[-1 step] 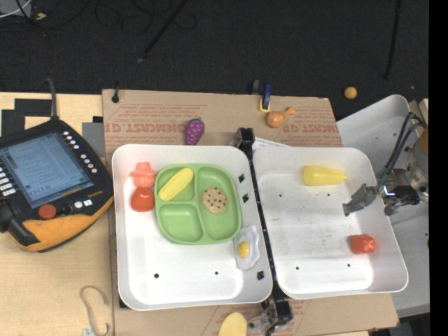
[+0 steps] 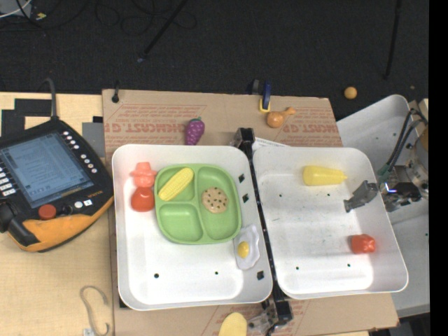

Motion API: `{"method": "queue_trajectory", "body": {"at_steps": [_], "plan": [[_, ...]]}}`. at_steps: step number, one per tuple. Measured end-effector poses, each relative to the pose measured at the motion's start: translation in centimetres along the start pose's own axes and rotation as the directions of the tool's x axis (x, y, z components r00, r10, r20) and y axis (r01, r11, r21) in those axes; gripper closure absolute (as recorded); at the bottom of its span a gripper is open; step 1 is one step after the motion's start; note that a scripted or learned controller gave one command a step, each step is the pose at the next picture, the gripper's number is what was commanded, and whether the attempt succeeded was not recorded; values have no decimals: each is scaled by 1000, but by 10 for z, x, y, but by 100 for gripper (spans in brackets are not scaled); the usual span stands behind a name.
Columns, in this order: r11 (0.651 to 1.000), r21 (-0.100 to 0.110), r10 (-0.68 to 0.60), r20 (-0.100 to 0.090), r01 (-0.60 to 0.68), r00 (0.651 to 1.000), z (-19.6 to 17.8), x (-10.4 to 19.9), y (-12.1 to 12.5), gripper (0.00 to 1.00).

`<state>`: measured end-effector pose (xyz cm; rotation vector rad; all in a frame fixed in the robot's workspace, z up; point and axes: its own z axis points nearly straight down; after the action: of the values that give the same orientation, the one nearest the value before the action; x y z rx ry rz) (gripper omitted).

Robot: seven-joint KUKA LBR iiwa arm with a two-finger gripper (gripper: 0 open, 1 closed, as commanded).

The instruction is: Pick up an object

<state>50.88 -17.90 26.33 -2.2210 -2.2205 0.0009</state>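
Note:
The right bin (image 2: pixel 329 271) holds a yellow wedge-shaped toy (image 2: pixel 323 176) near its far side and a small red toy (image 2: pixel 362 243) near its right wall. My gripper (image 2: pixel 360 196) reaches in over the right rim and hangs between those two toys, touching neither. In the left bin (image 2: pixel 175 278) a green divided plate (image 2: pixel 189 226) carries a yellow corn cob (image 2: pixel 174 183) and a cookie (image 2: pixel 215 200). A red and pink toy (image 2: pixel 143 186) stands left of the plate. A fried-egg toy (image 2: pixel 244 248) lies by the divider.
On the cardboard behind the bins lie purple grapes (image 2: pixel 194 130) and an orange pear-shaped toy (image 2: pixel 278 117). A yellow lemon (image 2: pixel 233 324) sits at the front edge. A teach pendant (image 2: pixel 49 180) rests at the left. An orange ball (image 2: pixel 350 92) lies far back.

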Motion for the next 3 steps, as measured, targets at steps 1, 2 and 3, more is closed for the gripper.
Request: {"method": "queue_trajectory", "body": {"at_steps": [1,2,3], "plan": [[1000,5,-2,-2,2,1000,45,4,-6,0],[1000,7,-1,-3,1,1000,103,3,-16,0],[1000,5,-3,-3,3,1000,164,11,-10,0]]}}
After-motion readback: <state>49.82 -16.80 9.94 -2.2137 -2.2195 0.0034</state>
